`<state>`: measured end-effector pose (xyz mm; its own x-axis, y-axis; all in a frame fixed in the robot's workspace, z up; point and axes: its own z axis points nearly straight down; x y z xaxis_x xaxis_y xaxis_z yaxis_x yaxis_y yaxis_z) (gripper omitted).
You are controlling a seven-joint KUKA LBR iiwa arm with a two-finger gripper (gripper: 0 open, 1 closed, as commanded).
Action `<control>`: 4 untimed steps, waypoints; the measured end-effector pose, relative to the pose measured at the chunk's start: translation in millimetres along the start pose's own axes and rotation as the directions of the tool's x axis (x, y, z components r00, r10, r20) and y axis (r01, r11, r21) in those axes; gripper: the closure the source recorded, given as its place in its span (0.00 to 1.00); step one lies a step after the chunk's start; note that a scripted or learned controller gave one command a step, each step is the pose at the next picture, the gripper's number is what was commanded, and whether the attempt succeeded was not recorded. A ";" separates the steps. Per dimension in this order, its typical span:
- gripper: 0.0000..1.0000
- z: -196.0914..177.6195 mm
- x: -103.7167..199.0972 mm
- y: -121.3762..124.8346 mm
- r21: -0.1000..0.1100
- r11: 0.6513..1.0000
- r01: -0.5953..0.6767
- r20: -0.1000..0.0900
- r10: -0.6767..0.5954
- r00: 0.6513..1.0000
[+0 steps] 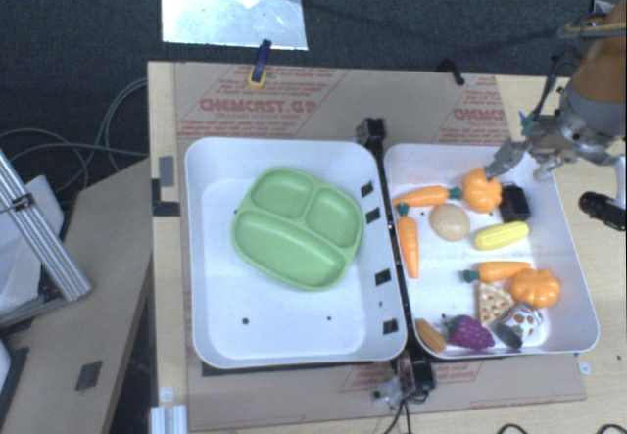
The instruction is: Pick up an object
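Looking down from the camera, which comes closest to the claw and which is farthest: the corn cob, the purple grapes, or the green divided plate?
From the claw, at the right bin's far edge:
1. Corn cob, mid right bin, just below the claw.
2. Purple grapes, at the right bin's near edge.
3. Green divided plate, across in the left bin.

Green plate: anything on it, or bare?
Bare. The green plate lies in the left bin with all three compartments showing plain green; the toy food is in the right bin.
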<state>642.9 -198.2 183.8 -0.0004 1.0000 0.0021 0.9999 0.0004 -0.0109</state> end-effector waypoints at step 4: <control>0.00 73.4 -2.1 7.4 -0.029 1.000 0.004 0.006 -0.004 1.000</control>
<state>649.5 -200.2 110.3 -0.0041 1.0000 -0.0042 0.9998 0.0042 0.0183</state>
